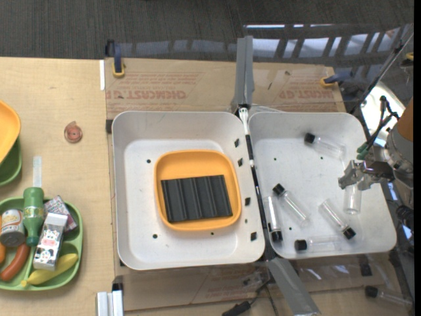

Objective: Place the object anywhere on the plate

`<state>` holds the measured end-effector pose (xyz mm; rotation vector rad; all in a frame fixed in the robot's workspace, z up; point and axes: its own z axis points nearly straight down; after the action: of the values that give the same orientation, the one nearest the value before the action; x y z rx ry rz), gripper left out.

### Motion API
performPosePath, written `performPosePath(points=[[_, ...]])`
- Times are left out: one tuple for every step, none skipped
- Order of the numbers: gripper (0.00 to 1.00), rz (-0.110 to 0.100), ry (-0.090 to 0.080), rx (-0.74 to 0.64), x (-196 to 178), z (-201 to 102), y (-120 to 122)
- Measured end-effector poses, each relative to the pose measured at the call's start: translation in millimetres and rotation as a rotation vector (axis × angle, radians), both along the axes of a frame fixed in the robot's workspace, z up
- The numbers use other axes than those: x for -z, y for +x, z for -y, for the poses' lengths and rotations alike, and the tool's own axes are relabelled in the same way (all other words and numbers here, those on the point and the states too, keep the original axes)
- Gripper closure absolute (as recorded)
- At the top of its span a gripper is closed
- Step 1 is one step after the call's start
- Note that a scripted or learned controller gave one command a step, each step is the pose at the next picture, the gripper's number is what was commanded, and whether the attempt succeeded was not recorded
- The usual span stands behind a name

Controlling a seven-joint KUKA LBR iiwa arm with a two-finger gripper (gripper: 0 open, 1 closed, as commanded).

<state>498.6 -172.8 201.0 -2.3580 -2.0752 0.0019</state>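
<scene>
The hand (355,178) hovers over the right bin (289,137), above a clear tube (352,200); whether it grips anything I cannot tell. The tubes look slippery (and roll), so a grasp may slip before reaching the orange plate (197,163) in the left bin (131,176).

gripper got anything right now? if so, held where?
Cannot tell. The gripper is over the right bin, right above a clear tube, but the view is too small to show whether the tube is gripped.
</scene>
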Motion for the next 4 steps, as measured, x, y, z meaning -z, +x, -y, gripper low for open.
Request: performPosePath(points=[[1.0, -0.001, -0.001, -0.122, -9, 33, 60], [1.0, 0.0, -0.002, -0.21, -47, 43, 109], [1.0, 0.002, -0.002, -0.563, -38, 49, 161], [1.0, 0.004, -0.003, -0.8, -89, 49, 161]])
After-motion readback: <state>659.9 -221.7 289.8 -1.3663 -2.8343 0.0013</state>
